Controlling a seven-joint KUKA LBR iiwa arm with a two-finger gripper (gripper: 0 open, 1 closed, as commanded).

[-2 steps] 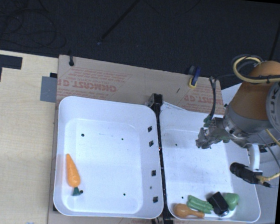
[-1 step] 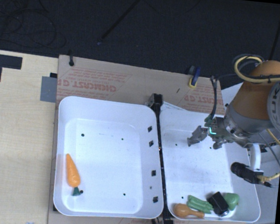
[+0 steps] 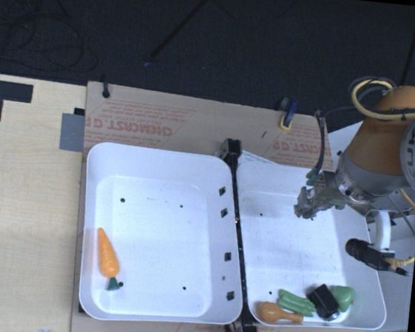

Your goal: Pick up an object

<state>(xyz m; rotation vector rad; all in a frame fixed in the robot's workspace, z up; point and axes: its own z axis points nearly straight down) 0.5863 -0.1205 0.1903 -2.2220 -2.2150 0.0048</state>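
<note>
My gripper [image 3: 308, 208] hangs over the upper right part of the right bin [image 3: 280, 179], below the orange band of the arm. Nothing shows between its tips. An orange carrot [image 3: 107, 254] with a dark green stem lies at the lower left of the left bin [image 3: 156, 160]. Along the right bin's front edge lie an orange pear-shaped toy [image 3: 275, 313], a green pod-like toy [image 3: 295, 302], a black block [image 3: 323, 300] and a light green piece [image 3: 343, 295]. These sit well below and right of the gripper.
A black divider [image 3: 231, 231] runs between the two bins. Both bins rest on a cardboard sheet [image 3: 175, 124] held by a blue clamp [image 3: 286, 112]. A black handle-like part [image 3: 367, 253] juts out at the right bin's right rim.
</note>
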